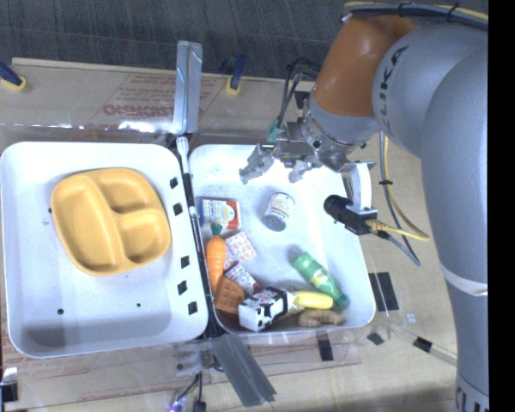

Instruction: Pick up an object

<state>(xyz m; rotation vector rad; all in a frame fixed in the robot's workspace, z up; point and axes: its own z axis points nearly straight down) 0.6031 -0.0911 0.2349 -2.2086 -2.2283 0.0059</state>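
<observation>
My gripper (275, 170) hangs over the far end of the right bin (354, 256), and its two fingers (252, 168) are spread with nothing between them. Just below it, towards the front, a small tin can (279, 209) lies on the bin floor. A red and green carton (221, 213) sits to the left of the can. Along the bin's left side are an orange carrot (215, 263), two small packets (240, 249) and a waffle (230, 294). A green bottle (319, 278), a banana (312, 299) and a black and white carton (263, 309) lie at the front.
The left bin (26, 316) holds a yellow divided tray (112, 219). A metal divider (187, 84) stands between the bins at the back. The big grey arm (429, 101) covers the right side, with a black fitting (348, 215) and cables at the right bin's edge.
</observation>
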